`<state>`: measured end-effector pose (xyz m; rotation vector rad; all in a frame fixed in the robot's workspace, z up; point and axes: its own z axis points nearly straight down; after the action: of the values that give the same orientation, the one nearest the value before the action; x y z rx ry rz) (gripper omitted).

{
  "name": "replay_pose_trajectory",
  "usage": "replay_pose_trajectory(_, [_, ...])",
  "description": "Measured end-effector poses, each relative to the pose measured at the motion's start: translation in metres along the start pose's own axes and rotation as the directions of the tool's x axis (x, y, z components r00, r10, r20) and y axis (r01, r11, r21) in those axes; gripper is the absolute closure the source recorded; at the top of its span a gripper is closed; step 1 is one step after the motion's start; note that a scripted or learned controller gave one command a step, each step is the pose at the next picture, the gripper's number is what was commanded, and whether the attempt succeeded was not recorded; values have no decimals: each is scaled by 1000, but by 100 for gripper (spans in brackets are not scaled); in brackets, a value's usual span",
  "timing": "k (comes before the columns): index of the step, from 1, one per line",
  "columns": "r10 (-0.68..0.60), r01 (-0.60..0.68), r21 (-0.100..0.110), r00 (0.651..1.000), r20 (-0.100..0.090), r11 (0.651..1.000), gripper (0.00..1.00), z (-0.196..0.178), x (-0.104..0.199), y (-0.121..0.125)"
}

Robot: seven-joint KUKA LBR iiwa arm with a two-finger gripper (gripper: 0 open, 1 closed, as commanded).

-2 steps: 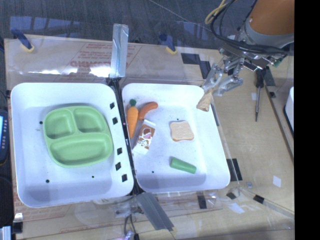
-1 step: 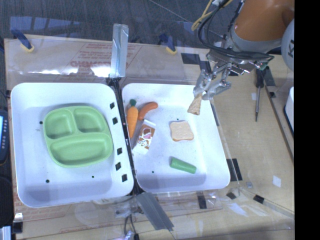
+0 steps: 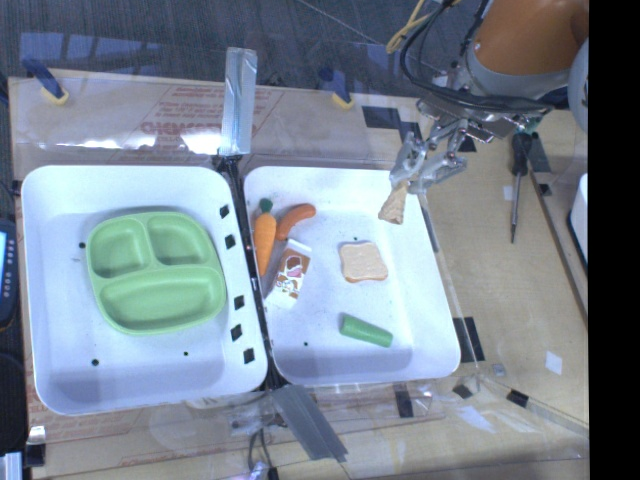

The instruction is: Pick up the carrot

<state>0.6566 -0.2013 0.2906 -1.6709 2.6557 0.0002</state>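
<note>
The carrot [image 3: 264,241] is orange with a small green top. It lies lengthwise in the right bin [image 3: 420,353], close to that bin's left wall and touching an orange-brown sausage [image 3: 296,218]. My gripper [image 3: 408,180] hangs over the right bin's far right corner, well to the right of the carrot and above it. A tan wedge-shaped piece [image 3: 393,206] hangs between the fingertips, with the gripper shut on it.
Also in the right bin are a small carton [image 3: 290,273] just right of the carrot, a bread slice [image 3: 363,262] and a green cylinder [image 3: 365,330]. The left bin [image 3: 50,368] holds a green divided plate [image 3: 155,270].
</note>
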Motion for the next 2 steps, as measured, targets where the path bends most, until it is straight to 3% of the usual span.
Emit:
replay_pose_trajectory(1, [-3,3,3,1000,2,1000,100,-11,-2,-1])
replay_pose_trajectory(2, [-368,368,1,930,-1,930,100,-20,4,-4])
